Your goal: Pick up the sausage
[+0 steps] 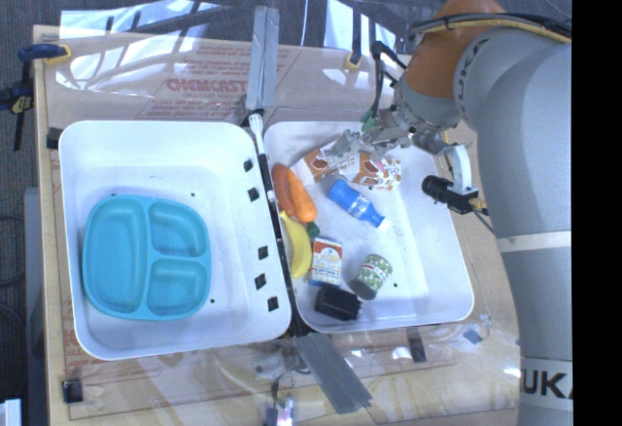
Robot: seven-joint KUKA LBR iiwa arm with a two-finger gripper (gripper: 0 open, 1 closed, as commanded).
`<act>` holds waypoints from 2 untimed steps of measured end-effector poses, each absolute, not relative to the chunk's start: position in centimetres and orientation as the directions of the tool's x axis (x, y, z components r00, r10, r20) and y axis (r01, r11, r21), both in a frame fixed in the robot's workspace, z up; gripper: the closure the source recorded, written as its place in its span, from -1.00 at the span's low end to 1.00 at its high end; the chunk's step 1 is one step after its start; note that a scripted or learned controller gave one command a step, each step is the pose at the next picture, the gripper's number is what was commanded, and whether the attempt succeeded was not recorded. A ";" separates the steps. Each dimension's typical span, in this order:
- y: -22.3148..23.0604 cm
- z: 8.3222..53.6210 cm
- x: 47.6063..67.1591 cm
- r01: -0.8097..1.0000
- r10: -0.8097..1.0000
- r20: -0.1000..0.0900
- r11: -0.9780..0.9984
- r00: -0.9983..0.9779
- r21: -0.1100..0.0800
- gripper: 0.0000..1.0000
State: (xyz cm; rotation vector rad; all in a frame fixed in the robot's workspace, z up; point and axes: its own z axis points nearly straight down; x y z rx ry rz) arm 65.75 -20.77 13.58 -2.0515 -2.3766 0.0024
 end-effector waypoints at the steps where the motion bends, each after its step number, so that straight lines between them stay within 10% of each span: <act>1: -20.8 13.6 65.7 0.989 0.989 0.001 0.146 -0.146 -0.002 -1.00; 2: -20.8 13.6 65.7 0.989 0.989 0.001 0.146 -0.146 -0.002 -1.00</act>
